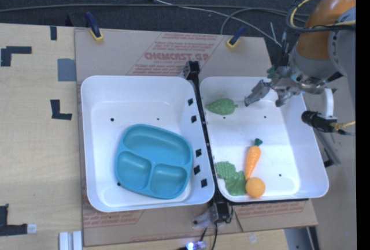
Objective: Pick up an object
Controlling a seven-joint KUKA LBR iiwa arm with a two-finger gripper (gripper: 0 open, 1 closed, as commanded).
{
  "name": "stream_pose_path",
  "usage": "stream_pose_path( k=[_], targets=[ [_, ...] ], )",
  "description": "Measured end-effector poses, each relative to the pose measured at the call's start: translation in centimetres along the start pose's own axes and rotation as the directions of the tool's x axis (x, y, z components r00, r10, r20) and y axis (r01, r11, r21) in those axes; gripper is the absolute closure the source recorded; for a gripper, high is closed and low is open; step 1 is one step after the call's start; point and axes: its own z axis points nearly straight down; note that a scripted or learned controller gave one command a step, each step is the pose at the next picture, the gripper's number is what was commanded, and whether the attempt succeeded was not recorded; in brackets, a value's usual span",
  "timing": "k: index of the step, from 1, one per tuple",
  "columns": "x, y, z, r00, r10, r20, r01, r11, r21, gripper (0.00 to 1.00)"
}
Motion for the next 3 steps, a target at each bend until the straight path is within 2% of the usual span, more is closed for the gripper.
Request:
stream_pose_path(
  k=[1,2,3],
  targets=[
    [0.0,0.3,-0.9,1.0,-0.003,0.003,0.003,1.0,-0.014,0.0],
    [-0.7,-0.2,3.9,1.0,-0.002,0.003,0.002,1.0,-0.011,0.0],
    [-0.7,-0.1,9.2,1.0,-0.004,0.006,0.004,1.0,-0.016,0.0]
  ],
)
